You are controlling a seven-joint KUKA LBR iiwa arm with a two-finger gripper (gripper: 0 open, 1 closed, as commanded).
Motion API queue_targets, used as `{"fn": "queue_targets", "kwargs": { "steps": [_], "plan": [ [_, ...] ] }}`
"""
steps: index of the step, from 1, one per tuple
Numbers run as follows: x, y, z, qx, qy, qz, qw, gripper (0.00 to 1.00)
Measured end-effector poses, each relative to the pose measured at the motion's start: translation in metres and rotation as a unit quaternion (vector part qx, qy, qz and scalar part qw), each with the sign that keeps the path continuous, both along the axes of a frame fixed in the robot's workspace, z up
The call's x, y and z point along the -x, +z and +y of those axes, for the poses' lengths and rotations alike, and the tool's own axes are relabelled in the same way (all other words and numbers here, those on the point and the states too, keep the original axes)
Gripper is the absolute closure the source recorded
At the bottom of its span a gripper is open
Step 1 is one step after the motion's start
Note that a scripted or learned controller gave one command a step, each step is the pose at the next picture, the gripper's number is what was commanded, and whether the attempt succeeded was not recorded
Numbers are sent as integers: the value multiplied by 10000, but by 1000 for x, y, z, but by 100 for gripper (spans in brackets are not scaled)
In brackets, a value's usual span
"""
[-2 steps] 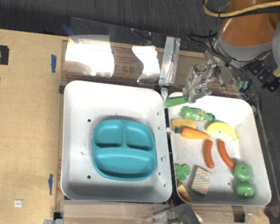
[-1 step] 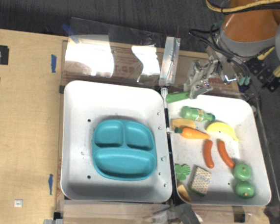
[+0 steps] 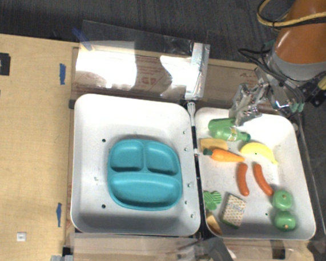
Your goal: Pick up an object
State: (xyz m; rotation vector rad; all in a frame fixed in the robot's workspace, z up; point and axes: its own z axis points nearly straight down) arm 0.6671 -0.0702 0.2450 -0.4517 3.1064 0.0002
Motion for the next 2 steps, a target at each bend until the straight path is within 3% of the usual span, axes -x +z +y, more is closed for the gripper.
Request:
{"fn": "queue_targets", "kwargs": {
  "steps": [1,2],
  "plan": [
    [28,-146,-31,-2,925,2,9957,100],
    [10,-54,36,-10,120,-68,9999,100]
  ]
}}
